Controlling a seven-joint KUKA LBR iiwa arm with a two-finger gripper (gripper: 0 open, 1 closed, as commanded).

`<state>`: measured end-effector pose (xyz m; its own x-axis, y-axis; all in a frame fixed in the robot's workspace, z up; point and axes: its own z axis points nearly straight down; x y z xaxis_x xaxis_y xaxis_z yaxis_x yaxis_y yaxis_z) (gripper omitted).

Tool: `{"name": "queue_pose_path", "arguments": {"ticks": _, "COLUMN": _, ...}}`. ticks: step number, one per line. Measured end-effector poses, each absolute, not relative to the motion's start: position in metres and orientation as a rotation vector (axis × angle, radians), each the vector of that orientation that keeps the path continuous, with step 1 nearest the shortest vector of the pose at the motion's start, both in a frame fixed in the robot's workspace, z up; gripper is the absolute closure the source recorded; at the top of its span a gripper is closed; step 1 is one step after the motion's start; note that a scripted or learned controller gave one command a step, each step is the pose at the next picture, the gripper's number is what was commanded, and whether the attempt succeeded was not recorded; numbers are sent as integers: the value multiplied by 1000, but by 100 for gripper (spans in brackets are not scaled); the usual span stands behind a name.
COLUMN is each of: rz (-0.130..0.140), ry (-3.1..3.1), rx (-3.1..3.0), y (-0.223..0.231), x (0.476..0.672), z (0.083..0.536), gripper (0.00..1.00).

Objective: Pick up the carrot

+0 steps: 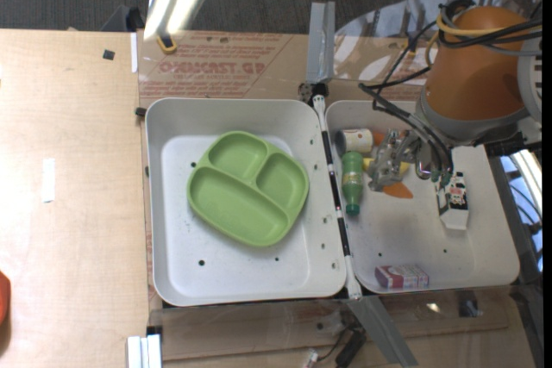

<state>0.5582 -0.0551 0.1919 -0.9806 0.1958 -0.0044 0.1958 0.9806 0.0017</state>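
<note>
- The carrot (398, 190) lies in the right bin (483, 271), near its middle, its long axis roughly left to right across the view; the visible orange end tapers toward the right.
- Its left part is hidden under the hand (385, 168), which is down over it.
- Whether the hand is spread or pinching cannot be told.
- A green bottle (352, 180) lies just left.

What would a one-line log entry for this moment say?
gripper: low in right bin, over carrot | grasp: unconfirmed | bottle: beside | plate: left bin
</note>
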Motion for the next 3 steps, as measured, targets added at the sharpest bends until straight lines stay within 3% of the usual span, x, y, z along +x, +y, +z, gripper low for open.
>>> {"name": "queue_pose_path", "arguments": {"ticks": 1, "rz": 1, "ry": 3049, "rx": 752, "y": -101, "x": 590, "z": 91, "gripper": 100}}
{"name": "queue_pose_path", "arguments": {"ticks": 2, "rz": 2, "ry": 3130, "rx": 196, "y": -29, "x": 607, "z": 220, "gripper": 100}}
{"name": "queue_pose_path", "arguments": {"ticks": 3, "rz": 2, "ry": 3131, "rx": -223, "y": -106, "x": 623, "z": 161, "gripper": 100}}
